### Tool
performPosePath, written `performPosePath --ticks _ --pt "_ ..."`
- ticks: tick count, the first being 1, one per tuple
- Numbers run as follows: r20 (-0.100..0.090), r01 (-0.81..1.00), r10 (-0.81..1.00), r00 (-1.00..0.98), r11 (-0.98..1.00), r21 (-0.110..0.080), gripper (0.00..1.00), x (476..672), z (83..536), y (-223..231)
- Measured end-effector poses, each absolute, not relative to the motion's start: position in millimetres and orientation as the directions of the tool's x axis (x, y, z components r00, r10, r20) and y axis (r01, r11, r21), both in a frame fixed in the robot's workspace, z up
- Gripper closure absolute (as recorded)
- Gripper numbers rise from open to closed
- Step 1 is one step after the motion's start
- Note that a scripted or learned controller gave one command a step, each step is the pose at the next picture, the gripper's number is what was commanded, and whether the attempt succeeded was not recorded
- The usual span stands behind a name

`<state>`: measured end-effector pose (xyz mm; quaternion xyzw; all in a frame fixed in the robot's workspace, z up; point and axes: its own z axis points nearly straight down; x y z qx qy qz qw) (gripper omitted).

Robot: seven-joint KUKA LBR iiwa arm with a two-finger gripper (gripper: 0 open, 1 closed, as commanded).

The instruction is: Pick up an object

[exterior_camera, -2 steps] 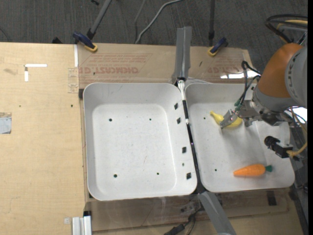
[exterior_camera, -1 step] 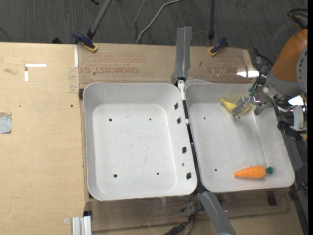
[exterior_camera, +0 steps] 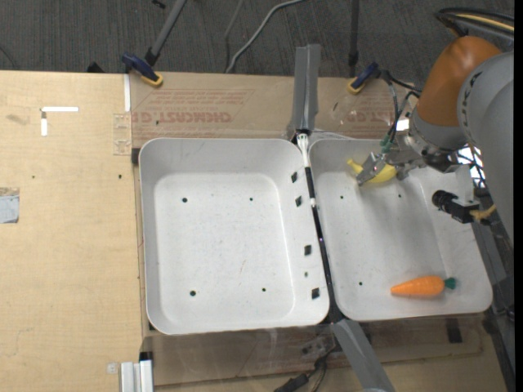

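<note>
Your two-finger metal gripper (exterior_camera: 374, 170) sits in the right white bin (exterior_camera: 458, 300), fingers closed around a small yellow banana-shaped toy (exterior_camera: 377, 175) near the far wall. Orange toy carrot (exterior_camera: 418, 287): near front edge.

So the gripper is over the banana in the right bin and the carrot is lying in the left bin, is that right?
Not quite. The camera view shows the carrot in the right bin, near its front edge, not the left bin. The gripper is indeed at the banana in the right bin.
</note>
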<state>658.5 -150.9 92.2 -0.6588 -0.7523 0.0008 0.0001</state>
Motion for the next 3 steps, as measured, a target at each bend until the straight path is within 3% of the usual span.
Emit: performPosePath --ticks 1,2,3 --pt "0.0 0.992 0.992 -0.126 0.126 -0.003 0.0 658.2 92 -97" --pt "-0.002 0.992 0.992 -0.128 0.128 -0.006 1.0 657.9 101 -97" --pt "-0.002 1.0 1.0 0.024 -0.024 0.0 1.0 659.1 231 -23"
